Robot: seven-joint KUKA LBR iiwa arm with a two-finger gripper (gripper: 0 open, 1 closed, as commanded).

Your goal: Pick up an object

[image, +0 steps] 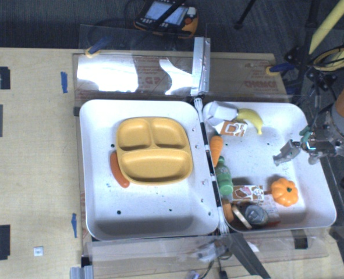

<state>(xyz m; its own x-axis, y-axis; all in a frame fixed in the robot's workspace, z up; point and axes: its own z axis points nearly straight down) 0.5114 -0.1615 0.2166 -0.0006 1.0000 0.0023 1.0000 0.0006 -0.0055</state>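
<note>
I'm seeing the claw [289,151] hovering over the right bin [320,205] above the toy pumpkin [284,192]; I cannot tell its state.

Bright, even overhead light; strong glare on clear panel [134,74] behind bins.

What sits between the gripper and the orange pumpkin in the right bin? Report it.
Nothing visible does. The gripper hangs over bare white floor near the right bin's right side, and the pumpkin lies just below it in the camera view, with open floor between them. The carton and green bottle lie further left, off that path.
</note>
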